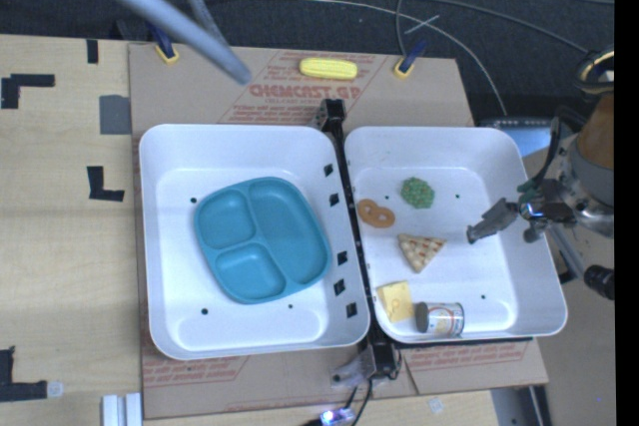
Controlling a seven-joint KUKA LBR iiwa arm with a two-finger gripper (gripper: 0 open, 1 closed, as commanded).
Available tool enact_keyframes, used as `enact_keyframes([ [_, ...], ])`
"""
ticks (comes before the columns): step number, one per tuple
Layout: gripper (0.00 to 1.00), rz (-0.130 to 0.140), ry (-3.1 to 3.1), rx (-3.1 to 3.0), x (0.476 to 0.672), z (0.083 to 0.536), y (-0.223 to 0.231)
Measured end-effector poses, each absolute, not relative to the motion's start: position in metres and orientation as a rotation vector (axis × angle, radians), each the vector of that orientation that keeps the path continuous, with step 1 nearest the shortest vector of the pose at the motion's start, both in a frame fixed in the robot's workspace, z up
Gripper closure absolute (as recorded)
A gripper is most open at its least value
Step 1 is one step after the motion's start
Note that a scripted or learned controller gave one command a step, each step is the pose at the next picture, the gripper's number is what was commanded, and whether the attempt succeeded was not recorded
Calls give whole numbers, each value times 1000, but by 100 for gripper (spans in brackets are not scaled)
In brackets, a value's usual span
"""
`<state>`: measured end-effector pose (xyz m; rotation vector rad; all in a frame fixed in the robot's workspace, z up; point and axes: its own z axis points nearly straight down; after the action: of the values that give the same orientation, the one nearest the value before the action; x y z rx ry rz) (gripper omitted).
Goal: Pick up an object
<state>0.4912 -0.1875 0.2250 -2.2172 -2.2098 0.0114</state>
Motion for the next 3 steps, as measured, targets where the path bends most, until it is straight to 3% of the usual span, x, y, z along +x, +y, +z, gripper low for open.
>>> enact_keyframes([
  [1,0,2,-2221,-2220,494,231,-187],
  [3,0,7,-2216,-2216,490,106,-190],
])
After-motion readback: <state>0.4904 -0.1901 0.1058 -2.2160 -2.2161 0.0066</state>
